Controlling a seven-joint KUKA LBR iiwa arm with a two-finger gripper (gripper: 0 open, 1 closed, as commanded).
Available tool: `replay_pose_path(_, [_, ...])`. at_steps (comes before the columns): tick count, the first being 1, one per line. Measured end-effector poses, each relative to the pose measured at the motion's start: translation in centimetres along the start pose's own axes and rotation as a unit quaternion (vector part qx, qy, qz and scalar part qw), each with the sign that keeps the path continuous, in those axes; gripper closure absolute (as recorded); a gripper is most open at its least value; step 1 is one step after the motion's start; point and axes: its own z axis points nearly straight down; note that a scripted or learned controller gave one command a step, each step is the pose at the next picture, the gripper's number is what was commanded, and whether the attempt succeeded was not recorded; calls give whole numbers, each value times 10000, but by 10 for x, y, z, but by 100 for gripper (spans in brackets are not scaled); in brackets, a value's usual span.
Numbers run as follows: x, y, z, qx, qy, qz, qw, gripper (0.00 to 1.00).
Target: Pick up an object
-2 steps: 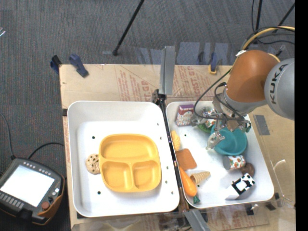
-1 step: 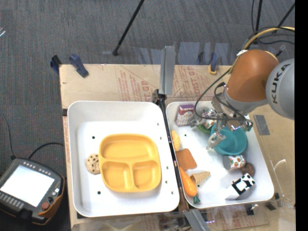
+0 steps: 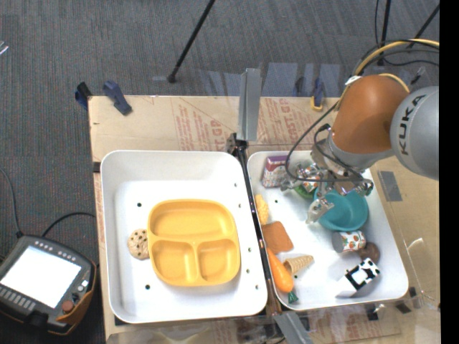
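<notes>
Hovering right of centre in frame: end effector (image 3: pixel 320 208), over right bin (image 3: pixel 393 253), beside teal bowl (image 3: pixel 348 212). Finger state: cannot tell. Lying lower centre: carrot (image 3: pixel 282 272), cone (image 3: pixel 299 264). Sitting in left bin (image 3: pixel 115 192): yellow tray (image 3: pixel 193 241), cookie (image 3: pixel 138 244).

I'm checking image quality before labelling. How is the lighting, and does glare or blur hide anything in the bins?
In the camera view the lighting is even and soft, with faint shadows; the white bins are bright but not blown out. The yellow tray and carrot read sharply. Around the gripper, cables and the teal bowl clutter the picture, so the fingers are hard to resolve.
</notes>
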Motion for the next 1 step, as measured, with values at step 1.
replay_pose_path(1, [-2, 0, -12, 3, -27, 9, 10000, 100])
